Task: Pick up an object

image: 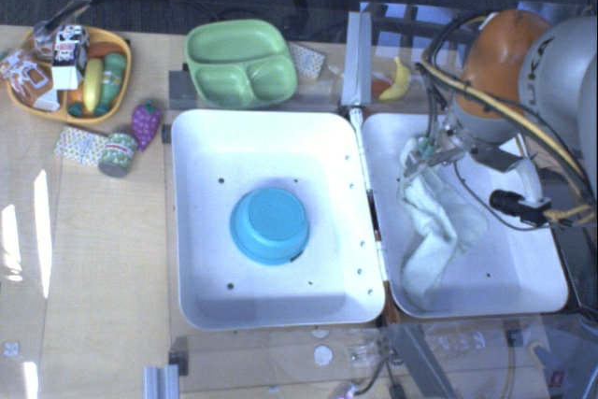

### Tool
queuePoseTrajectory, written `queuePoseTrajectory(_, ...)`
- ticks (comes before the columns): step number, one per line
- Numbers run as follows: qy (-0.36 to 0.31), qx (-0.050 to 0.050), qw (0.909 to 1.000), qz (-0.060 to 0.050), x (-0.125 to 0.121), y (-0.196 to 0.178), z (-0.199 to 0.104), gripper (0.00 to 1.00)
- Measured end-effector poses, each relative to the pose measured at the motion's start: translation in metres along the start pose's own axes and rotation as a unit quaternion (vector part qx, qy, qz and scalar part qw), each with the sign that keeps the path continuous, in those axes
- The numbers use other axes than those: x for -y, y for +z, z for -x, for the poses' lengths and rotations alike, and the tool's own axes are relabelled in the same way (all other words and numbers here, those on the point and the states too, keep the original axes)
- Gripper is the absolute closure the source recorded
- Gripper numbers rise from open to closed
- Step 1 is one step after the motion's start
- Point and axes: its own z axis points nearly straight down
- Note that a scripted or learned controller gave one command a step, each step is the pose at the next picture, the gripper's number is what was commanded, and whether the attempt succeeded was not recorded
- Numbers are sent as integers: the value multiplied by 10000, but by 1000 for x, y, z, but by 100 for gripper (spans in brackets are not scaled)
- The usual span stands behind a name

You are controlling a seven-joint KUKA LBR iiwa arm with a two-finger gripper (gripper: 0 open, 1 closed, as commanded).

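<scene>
- Claw (422, 152) sits low at the cloth's (437, 229) upper end, right of centre; whether it grips, I cannot tell.
- Grasp step; next, lift to check hold.

The bench (84, 276) bears two white bins (271, 145), a green tray (238, 61).

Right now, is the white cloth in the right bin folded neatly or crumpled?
Crumpled. The white cloth lies bunched in uneven wrinkles along the right bin, with no straight folded edges. Its upper end rises toward the hand.
</scene>
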Motion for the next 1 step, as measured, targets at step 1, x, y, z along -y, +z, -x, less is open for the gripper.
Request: queuePoseTrajectory(1, -620, 15, 9981, 16, -60, -102, -11, 100)
